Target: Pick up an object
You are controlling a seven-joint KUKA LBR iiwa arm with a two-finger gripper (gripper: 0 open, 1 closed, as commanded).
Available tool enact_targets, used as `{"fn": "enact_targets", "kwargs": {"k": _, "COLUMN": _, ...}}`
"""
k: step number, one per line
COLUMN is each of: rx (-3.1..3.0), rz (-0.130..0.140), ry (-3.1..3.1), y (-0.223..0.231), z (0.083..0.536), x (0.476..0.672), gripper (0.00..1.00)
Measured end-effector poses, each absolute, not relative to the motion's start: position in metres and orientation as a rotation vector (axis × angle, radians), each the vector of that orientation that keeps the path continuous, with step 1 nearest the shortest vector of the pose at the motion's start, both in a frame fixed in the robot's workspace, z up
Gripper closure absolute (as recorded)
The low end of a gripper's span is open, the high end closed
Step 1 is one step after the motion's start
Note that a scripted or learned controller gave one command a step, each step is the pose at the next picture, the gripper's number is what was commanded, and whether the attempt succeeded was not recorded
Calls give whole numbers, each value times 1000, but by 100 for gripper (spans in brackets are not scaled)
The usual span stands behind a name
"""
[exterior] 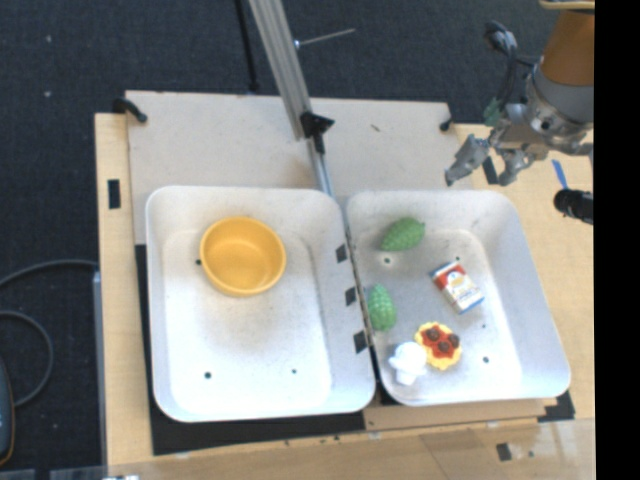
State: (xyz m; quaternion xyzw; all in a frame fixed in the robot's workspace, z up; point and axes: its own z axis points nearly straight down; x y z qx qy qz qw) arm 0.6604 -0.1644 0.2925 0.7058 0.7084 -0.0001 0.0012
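Five small objects lie in the right bin (520,268), any of them open to the taking: a green knobbly piece (403,234) near the bin's far left, a second green piece (380,307) pressed close against the left wall where the two bins meet, a red-and-white carton (458,286) lying tilted near the middle, a yellow item with dark red spots (439,346) toward the near side, and a white lump (407,363) touching the yellow item's left edge. The carton and the far green piece each lie apart from their neighbours, with bare white floor around them; the second green piece has the bin wall hard against one side, and the white lump and yellow item crowd one another. The left bin (180,368) holds a single yellow bowl (243,256), upright, in its far half. The gripper (486,163) hangs above the bench beyond the right bin's far right corner, its two dark fingers spread apart with nothing between them, well apart from every object. Above it the arm's grey wrist and orange band (568,48) enter from the right. A slanted metal post (285,58) rises from the board behind the bins, its foot near the seam between them.
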Motion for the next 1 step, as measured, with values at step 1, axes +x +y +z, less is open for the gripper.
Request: {"fn": "enact_targets", "kwargs": {"k": 1, "rx": 2215, "rz": -2, "ry": 2223, "y": -165, "z": 293, "x": 660, "gripper": 0}}
